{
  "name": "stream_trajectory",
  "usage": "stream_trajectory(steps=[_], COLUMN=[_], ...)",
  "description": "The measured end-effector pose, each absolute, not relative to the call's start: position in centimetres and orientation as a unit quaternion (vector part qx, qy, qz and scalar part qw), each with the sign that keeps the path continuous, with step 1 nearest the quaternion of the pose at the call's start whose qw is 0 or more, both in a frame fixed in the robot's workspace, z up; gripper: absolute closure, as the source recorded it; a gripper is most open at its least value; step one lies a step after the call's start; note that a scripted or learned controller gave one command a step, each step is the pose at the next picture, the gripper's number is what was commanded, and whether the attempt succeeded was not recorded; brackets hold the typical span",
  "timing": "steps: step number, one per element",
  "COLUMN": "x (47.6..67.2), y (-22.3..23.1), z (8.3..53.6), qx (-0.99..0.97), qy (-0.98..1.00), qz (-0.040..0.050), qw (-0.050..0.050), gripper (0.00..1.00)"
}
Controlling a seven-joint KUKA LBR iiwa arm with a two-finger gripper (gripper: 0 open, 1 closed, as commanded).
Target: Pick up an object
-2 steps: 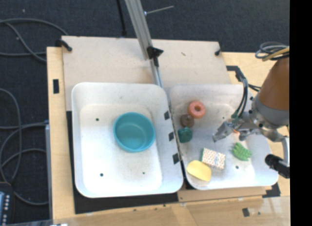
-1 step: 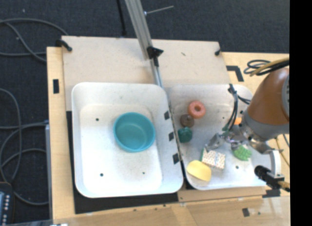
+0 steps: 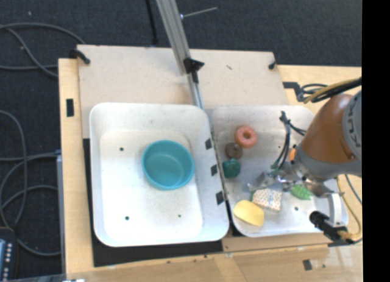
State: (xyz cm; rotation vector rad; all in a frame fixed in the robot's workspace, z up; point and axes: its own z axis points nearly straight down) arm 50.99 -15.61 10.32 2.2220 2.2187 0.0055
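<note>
Beside green piece [image 3: 300, 192]: patterned block [image 3: 268, 199], yellow lump [image 3: 248, 212]

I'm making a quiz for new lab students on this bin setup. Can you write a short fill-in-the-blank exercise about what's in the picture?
1. The teal bowl sits alone in the ____ bin.
2. The ring-shaped object in the right bin is coloured ____.
3. The yellow object lies next to the ____ block.
4. The arm reaches in over the ____ bin.

Missing words: left; orange; patterned; right
</note>
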Motion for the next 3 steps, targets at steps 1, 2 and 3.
stream_trajectory(steps=[1, 2, 3], x=[51.2, 51.6, 50.8], y=[-15.7, -15.2, -15.5], z=[11.7, 16.2, 21.7], qx=[0.709, 0.706, 0.706], qy=[0.705, 0.708, 0.708], qz=[0.0049, 0.002, 0.0021], qw=[0.004, 0.003, 0.004], gripper=[1.0, 1.0, 1.0])
